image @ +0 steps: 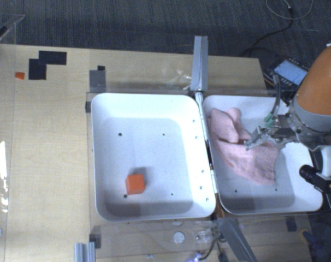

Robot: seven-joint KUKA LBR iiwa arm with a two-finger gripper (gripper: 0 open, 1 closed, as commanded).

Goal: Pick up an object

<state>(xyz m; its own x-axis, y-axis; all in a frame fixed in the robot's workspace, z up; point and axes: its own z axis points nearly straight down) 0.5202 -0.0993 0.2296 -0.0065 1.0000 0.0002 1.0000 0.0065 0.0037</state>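
Note:
A crumpled pink cloth (239, 149) lies in the right bin (302, 198), spread from its far left corner toward the middle. My gripper (256, 137) reaches in from the right and sits low over the cloth's middle, at or just above its surface. The grey arm with its orange band (321, 83) rises behind it at the right edge. A small orange block (135, 184) rests on the floor of the left bin (108, 146), near its front left part, far from the gripper.
A metal rail (200, 64) and divider run between the two bins. Black markers (44, 63) and a small orange square (19, 76) sit on the wooden bench at the far left. Cables and a device (290, 70) lie behind the right bin.

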